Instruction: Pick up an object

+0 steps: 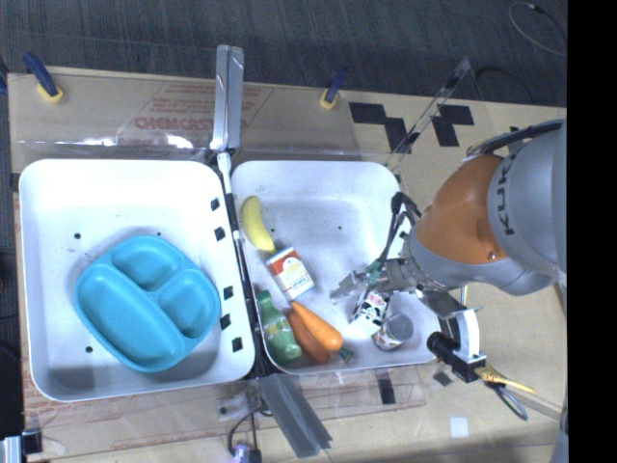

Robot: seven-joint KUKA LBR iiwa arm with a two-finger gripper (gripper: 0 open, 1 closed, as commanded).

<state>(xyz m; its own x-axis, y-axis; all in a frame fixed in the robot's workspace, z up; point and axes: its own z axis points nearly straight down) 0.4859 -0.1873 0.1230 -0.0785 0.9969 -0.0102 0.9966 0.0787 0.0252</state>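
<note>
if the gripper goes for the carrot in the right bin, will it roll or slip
The carrot looks smooth and tapered, so it may slip toward its narrow end when squeezed. Being round, it could roll if nudged, though the green bottle lying against it and the nearby bin wall probably check that.

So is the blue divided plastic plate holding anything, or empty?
Empty. The blue divided plastic plate in the left white bin shows three bare compartments, with nothing lying in them.

The arm (525,205) is a bulky rounded grey casing with a broad glossy orange band (461,222) above the wrist, dark lettering on the grey shell beside that band, thin black cables running along its left side, and a small metallic gripper (371,280) with grey linkages.
</note>
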